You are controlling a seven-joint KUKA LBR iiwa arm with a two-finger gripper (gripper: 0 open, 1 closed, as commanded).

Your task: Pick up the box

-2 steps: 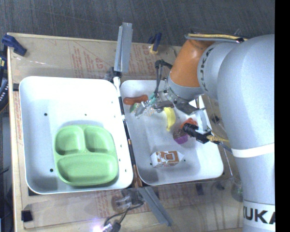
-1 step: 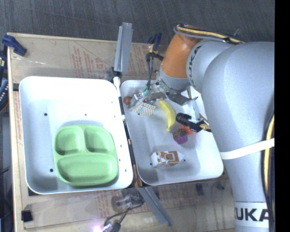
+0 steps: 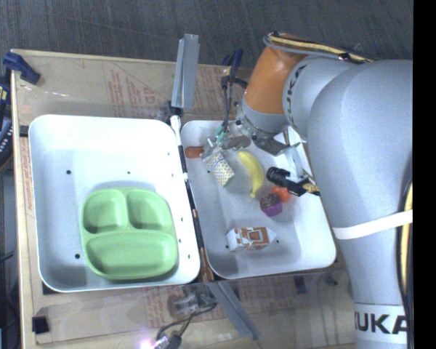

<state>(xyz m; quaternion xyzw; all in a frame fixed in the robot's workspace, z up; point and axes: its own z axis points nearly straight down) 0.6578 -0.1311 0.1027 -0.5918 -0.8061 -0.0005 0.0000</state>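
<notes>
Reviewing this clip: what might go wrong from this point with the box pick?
The pincer sits at the far end of the right bin, by a patterned item and the banana, while the box lies apart near the front. It may close on the wrong thing. Travelling to the box, it could knock the banana or the purple piece.

Bulky grey arm (image 3: 363, 158) with an orange band (image 3: 270, 78), white seam line and KUKA lettering.

Green tray (image 3: 129, 234); yellow banana (image 3: 251, 171) — brown-white box (image 3: 248, 238)
</notes>
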